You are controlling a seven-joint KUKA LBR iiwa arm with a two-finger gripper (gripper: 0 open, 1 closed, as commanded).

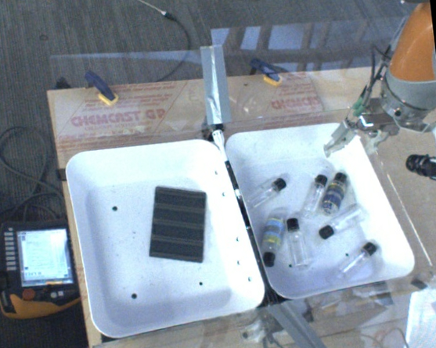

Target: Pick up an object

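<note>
Gripper (pixel 345 136) above right bin (pixel 399 265) upper corner, grip state unclear; vials (pixel 331 195) below.

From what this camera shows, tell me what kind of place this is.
Probably a robotics lab bench set up for grasping trials. Two white bins are fixed side by side, the right one holding small clear vials; a KUKA arm reaches in, and a teach pendant lies on the floor.
</note>
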